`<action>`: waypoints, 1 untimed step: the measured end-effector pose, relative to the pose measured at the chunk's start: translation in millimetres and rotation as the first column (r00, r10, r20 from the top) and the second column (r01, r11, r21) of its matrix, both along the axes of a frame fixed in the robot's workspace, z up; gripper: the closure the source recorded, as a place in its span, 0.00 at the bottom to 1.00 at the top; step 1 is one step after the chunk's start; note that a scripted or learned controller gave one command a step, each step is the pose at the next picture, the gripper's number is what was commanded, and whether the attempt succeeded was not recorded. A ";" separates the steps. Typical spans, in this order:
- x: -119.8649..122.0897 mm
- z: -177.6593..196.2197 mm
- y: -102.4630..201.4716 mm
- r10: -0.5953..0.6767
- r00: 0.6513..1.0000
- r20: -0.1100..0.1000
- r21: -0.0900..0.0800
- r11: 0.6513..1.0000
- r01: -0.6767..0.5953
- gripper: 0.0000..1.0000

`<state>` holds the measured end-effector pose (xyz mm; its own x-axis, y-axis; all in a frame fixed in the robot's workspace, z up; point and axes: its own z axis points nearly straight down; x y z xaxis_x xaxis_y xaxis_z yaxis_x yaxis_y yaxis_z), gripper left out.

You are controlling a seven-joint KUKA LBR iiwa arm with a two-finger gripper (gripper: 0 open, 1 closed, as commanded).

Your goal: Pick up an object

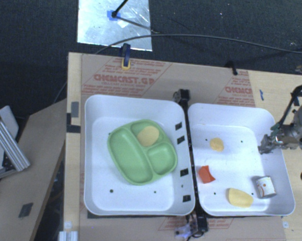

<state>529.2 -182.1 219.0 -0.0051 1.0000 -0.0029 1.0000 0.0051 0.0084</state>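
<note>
Partly cut off — gripper [268,145] at right bin [243,120] rim, fingers unclear

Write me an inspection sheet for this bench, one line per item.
Surface: bench bearing two white bins, left bin and right bin, side by side.
Job's things: in the right bin, small yellow piece, red piece, larger yellow piece, small white can lying on its side.
Clutter: green divided plate in the left bin, with a yellow piece in one compartment.
Gripper: gripper at the right bin's right edge, holding nothing visible.
Cables: black cable running across the floor behind the bench.
Surroundings: dark floor, shiny sheet on it.
</note>
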 end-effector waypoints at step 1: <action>1.9 54.4 -0.5 0.000 1.000 0.000 0.000 1.000 0.000 1.00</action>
<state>531.1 -182.5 273.4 -0.0056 1.0000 -0.0029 0.9999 0.0056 0.0083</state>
